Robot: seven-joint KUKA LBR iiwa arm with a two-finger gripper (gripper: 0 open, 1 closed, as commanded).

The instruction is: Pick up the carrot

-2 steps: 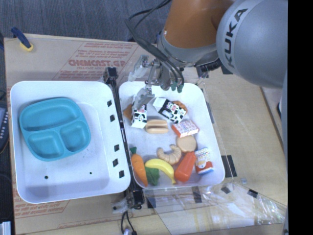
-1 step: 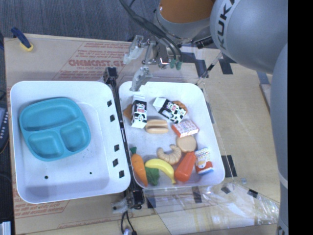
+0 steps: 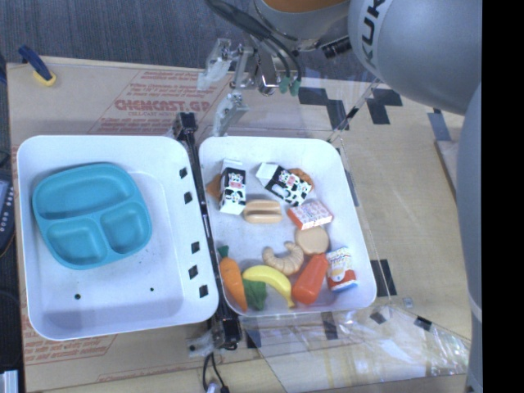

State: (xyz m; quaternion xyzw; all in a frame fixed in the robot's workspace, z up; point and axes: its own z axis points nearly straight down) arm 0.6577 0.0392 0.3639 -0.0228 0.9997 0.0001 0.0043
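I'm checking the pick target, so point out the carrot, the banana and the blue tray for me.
carrot (image 3: 232, 282), camera view, middle of its orange body, near the right bin's lower left corner.
banana (image 3: 268, 280), camera view, middle of its yellow curve.
blue tray (image 3: 49, 196), camera view, bare floor of its long top compartment, left bin.

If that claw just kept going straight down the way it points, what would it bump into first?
Probably the bench surface just beyond the right bin's far rim, not the carrot, which lies at that bin's near left corner. The gripper hangs above the far edge; depth is hard to judge.
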